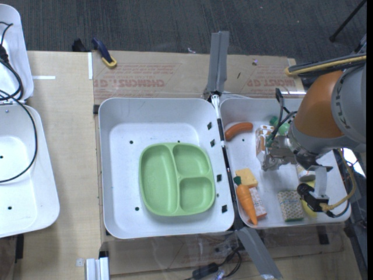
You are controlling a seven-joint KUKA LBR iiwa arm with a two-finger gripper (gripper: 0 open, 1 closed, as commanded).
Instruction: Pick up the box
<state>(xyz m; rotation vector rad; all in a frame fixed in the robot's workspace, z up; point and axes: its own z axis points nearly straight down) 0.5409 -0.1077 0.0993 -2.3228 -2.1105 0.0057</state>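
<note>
A small printed box stands in the right bin, near its back and just right of an orange sausage. My gripper hangs low over the middle of that bin, just in front of and slightly right of the box. Whether it touches the box is unclear. The wrist and its cables hide the bin floor behind the gripper. A second, flat pink-and-white packet lies near the bin's front, partly under a carrot.
The right bin also holds a yellow cheese block, a speckled sponge-like square, a banana and a green item. A green divided plate lies in the left bin. A grey divider rises between the bins.
</note>
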